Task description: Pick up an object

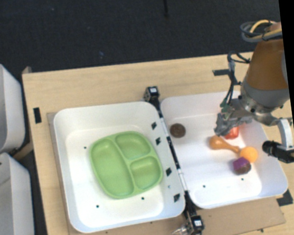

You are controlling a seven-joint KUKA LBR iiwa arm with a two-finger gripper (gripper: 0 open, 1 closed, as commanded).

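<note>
Around the brown disc (178, 130) the right bin (209, 194) floor lies bare on every side; well to its right the gripper (227, 127), red piece (233, 132), orange rattle-shaped toy (233, 148) and purple ball (242, 166) crowd together, leaving narrow gaps

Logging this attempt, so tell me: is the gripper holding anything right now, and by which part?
It cannot be told. The gripper sits low over a red object in the right bin, hiding most of it.

Divided tray (125, 164) in left bin (79, 213), small objs (242, 166) in right bin (209, 194), arm (264, 73) above right bin.
</note>
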